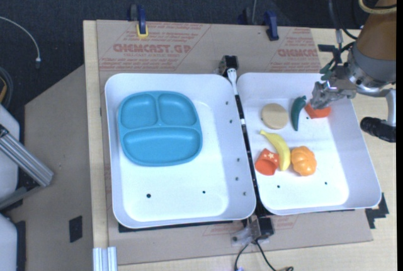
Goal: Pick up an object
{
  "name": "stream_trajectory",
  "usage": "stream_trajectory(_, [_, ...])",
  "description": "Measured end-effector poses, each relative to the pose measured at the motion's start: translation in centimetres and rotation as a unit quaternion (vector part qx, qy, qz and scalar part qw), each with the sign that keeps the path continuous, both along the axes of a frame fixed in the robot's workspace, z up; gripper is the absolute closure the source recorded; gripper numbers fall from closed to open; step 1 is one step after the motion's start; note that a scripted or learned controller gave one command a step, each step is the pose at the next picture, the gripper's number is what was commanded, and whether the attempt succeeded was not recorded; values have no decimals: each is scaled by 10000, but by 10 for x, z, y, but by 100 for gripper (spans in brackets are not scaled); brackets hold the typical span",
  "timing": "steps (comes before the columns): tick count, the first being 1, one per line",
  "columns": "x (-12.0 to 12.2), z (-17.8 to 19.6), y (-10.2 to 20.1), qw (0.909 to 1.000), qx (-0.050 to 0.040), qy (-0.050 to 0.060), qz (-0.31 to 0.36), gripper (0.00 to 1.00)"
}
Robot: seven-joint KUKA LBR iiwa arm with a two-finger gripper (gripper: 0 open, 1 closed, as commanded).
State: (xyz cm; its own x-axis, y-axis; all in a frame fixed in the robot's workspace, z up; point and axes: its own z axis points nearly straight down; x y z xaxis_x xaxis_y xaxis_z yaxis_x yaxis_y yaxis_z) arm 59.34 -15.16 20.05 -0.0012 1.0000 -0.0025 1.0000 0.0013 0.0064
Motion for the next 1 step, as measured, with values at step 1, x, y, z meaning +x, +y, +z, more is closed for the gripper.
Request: stream_trajectory(1, [-5,60,-6,10000,-1,-4,-3,100])
